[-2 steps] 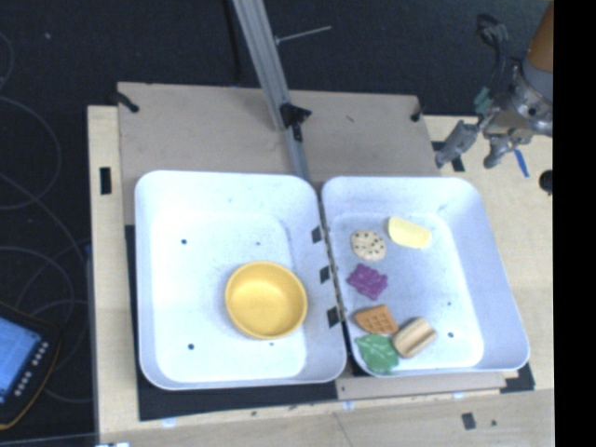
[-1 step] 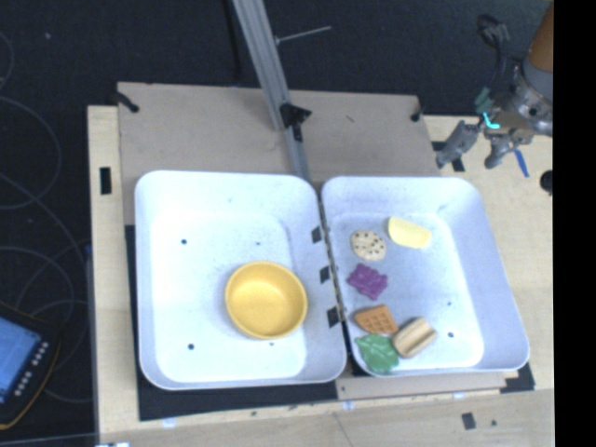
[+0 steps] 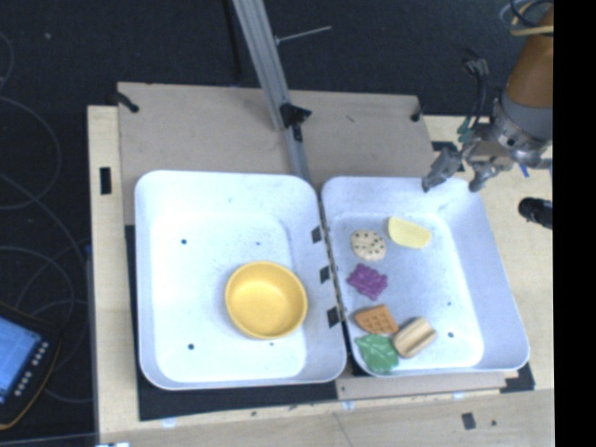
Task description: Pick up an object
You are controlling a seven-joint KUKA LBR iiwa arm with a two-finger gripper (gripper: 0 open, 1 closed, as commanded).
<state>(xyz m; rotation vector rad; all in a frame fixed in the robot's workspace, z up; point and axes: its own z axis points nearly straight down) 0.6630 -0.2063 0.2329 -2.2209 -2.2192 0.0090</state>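
The gripper [image 3: 458, 175] is above the far right corner of the right bin [image 3: 494, 277], at the end of the grey arm with the orange band [image 3: 533, 73]. Its two fingers [image 3: 436, 173] are spread apart, and nothing is between them. They seem to hover just over the rim of the bin, but from this slanted view the height is not sure.

Inside the right bin there are six small objects, all well apart from the gripper. A yellow piece [image 3: 410, 233] lies nearest to it, and just beside it on the left is a round cookie with dark dots [image 3: 369, 244]. Below them is a purple piece [image 3: 367, 280]. Near the front edge, an orange waffle-like piece [image 3: 376, 320], a green piece [image 3: 376, 352] and a tan bread roll [image 3: 414, 336] lie close together, the roll touching the green piece.

In the left bin [image 3: 186, 212] stands a yellow bowl [image 3: 266, 299], upright. Both bins rest on the table [image 3: 107, 250].
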